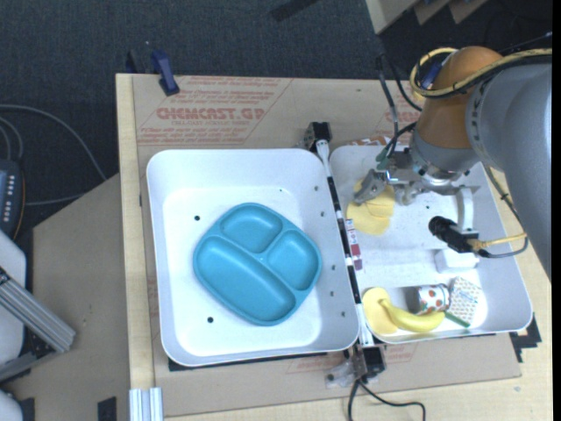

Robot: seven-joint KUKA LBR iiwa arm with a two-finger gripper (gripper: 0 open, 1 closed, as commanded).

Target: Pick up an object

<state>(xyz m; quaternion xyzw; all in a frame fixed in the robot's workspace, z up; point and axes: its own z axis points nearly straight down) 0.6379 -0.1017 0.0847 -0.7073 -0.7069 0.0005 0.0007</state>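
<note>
Over the right white plastic bin, the metal claw hangs just above a pale yellow lumpy toy. I cannot tell its grip. Nothing is lifted yet; next it must go down and squeeze.

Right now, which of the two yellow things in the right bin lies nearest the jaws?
The pale yellow piece at the bin's far left, just beside the gripper; the banana lies at the near edge.
</note>
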